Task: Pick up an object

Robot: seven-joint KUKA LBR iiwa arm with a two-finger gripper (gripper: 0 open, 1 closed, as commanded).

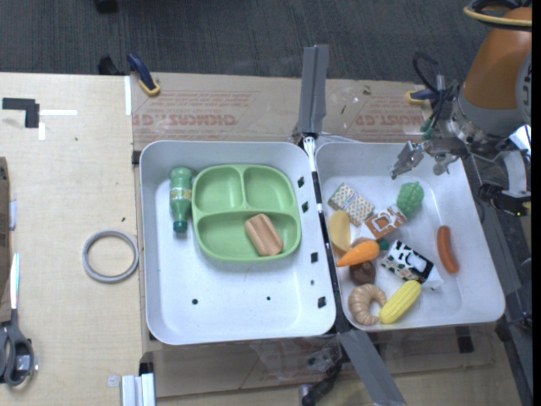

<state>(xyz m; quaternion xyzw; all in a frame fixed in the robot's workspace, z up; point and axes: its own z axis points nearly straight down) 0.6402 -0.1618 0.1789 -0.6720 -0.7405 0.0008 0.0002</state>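
Observation:
The right bin [473, 307] holds several toy foods: a green broccoli piece [411, 197], a red sausage [447, 249], a carrot [358, 253], a corn cob [401, 301], a croissant [366, 304], a checkered cracker [350, 201], a black-and-white carton [409, 264] and a small orange-and-white box [385, 222]. My gripper [420, 157] hangs over the bin's far right part, just above and behind the broccoli. Its fingers are spread apart with nothing between them.
The left bin [228, 311] holds a green divided plate [245, 211] with a hot dog bun [264, 233] on it, and a green bottle [180, 197] beside the plate. A tape ring [111, 255] and scissors [14, 349] lie on the bench at left.

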